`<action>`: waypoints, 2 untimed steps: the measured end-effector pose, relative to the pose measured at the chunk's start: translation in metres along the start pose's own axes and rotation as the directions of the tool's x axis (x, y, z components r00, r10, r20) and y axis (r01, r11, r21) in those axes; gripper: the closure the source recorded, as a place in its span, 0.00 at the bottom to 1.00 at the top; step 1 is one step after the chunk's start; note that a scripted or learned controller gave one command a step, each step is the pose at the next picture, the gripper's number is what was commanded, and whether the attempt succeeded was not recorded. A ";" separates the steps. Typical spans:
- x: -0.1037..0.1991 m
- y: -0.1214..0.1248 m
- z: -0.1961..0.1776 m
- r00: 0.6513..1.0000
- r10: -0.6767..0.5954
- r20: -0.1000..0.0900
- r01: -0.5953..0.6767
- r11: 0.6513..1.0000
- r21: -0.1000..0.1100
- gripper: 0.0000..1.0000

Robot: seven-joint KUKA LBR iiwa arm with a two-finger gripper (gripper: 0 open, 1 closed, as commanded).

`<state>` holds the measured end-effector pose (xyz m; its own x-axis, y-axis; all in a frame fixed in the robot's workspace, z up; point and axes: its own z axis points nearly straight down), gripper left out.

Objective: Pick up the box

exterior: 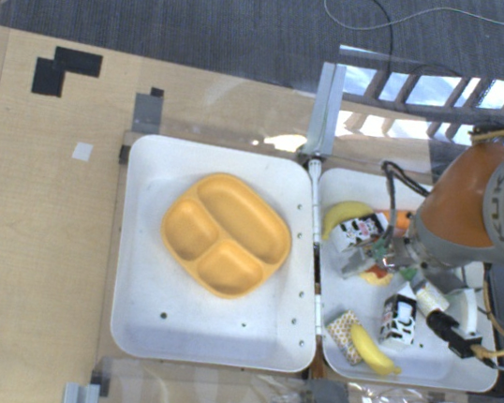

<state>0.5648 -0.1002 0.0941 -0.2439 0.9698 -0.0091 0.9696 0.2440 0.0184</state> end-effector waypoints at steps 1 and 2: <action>-0.002 0.004 -0.015 1.000 -0.001 0.007 0.001 1.000 -0.013 1.00; -0.002 0.004 -0.015 1.000 -0.001 0.006 0.001 1.000 -0.013 0.00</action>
<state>0.5688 -0.1008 0.1090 -0.2442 0.9696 -0.0156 0.9691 0.2446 0.0311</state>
